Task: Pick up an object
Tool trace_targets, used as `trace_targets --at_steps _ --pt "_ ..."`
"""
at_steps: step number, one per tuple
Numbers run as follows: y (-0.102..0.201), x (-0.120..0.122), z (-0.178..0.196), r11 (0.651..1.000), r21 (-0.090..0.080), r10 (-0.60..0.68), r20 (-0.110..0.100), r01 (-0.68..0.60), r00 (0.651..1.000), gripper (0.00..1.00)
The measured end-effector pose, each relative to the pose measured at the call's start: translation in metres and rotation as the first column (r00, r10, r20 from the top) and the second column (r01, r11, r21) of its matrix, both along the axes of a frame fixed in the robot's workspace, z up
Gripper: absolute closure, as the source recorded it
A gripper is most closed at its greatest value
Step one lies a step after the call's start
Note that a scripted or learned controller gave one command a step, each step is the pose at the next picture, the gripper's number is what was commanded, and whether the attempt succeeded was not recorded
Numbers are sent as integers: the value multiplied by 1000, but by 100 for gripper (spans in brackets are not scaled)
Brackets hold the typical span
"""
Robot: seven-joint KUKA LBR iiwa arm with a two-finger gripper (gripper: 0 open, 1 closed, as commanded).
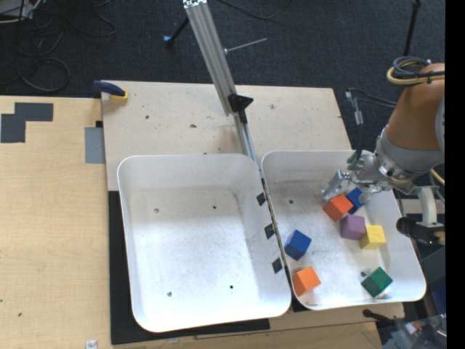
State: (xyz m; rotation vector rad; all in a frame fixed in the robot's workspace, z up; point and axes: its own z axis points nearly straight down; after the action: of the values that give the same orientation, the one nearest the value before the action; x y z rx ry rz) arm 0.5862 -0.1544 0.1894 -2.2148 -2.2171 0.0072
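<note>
The right bin (290, 173) holds several cubes. My gripper (343, 187) hangs low over its far side, right above a red-orange cube (337, 208) and a small blue cube (355, 198) that touch each other. Close by lie a purple cube (353, 226) and a yellow cube (374, 236). Nearer the front sit a larger blue cube (297, 243), an orange cube (306, 279) and a green cube (377, 281). The arm's wrist hides part of the small blue cube.
The left bin (145, 173) stands beside the right one, with a divider carrying black clips (269, 230) between them. A slanted aluminium post (214, 57) rises behind the bins. A blue-and-yellow clamp (110, 89) lies at the bench's far left corner.
</note>
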Motion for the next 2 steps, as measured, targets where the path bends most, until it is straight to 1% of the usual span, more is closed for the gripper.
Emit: trace_targets --at_steps 1,2 --pt "8 4 -52 1000 0 0 1 0 1000 0" --pt "4 12 -67 1000 -13 -1 36 2 999 0"
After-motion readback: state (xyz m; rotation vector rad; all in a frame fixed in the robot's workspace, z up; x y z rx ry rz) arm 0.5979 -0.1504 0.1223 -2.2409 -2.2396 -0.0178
